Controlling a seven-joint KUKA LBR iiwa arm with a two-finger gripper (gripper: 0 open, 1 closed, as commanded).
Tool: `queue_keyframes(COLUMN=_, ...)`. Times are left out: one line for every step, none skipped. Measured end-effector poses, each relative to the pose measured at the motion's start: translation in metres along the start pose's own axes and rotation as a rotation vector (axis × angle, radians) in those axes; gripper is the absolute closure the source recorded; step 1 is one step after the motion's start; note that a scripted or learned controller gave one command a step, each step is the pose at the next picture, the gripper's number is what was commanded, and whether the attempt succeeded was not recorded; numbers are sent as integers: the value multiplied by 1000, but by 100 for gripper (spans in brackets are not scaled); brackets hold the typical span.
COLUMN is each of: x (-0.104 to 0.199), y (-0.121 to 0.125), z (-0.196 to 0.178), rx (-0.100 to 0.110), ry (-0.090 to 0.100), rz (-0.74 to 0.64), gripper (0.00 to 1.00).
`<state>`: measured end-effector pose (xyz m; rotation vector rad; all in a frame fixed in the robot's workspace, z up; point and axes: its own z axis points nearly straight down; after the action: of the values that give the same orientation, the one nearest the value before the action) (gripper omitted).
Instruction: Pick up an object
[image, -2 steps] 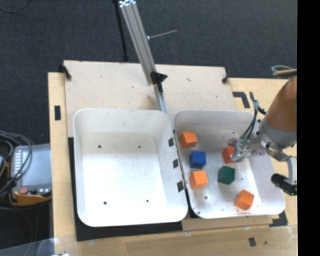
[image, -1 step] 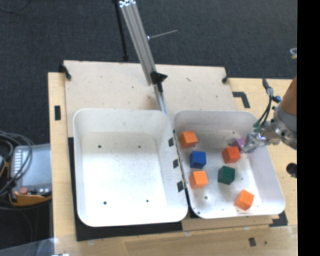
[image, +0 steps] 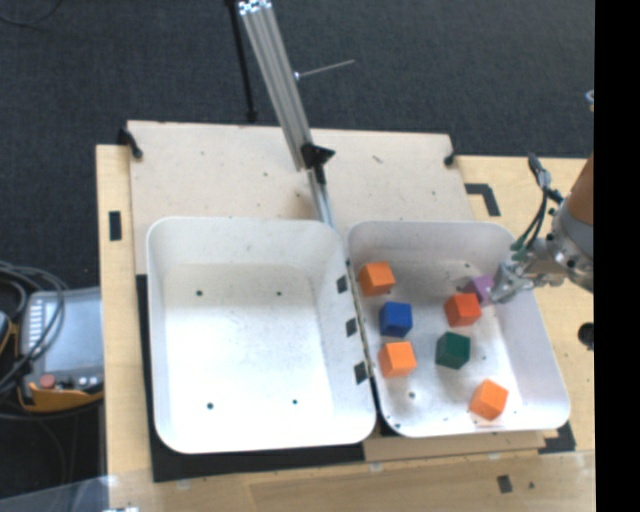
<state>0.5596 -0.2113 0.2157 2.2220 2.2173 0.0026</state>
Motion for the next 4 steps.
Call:
queue_keyframes(x=57, y=2, z=-13, rx=1, ry=2, rz=-10, gripper=100)
queue_keyframes(x=112, y=6, z=-26, rx=-1, ry=2, rz=-11, gripper=100)
queue_keyframes(x=155, y=8, z=-29, rx=0, ry=2, rz=-10, gripper=100)
queue_keyframes(x=206, y=20, z=-27, rx=2, ry=2, rz=-10, gripper=100)
